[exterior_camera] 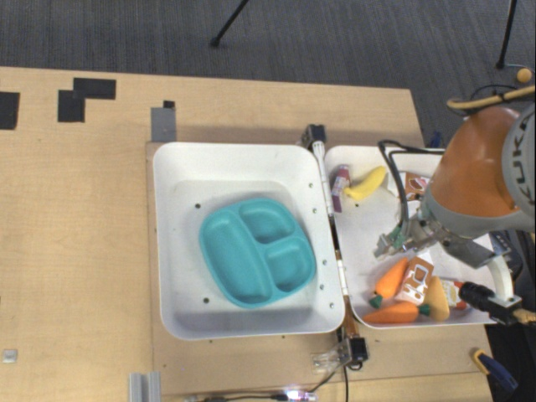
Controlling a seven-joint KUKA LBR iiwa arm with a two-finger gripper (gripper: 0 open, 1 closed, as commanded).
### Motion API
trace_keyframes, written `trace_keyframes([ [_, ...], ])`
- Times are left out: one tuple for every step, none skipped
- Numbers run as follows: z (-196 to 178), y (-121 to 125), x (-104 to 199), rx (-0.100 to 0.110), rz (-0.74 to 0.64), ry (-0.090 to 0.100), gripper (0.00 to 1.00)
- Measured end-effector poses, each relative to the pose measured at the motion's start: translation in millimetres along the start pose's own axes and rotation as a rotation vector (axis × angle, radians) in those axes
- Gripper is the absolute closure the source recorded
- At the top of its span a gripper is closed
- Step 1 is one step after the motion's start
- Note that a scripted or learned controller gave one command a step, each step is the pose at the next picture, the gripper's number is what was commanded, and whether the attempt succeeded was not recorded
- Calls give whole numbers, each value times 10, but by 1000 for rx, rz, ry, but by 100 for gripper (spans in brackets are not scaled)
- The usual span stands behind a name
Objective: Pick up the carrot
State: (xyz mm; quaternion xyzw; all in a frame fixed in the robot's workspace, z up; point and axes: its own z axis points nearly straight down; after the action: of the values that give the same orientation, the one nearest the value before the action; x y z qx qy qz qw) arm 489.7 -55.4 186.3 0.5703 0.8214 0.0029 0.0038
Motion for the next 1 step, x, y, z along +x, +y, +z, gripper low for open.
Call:
trace_keyframes([
  [8,-8,-6,2,1,0,0],
])
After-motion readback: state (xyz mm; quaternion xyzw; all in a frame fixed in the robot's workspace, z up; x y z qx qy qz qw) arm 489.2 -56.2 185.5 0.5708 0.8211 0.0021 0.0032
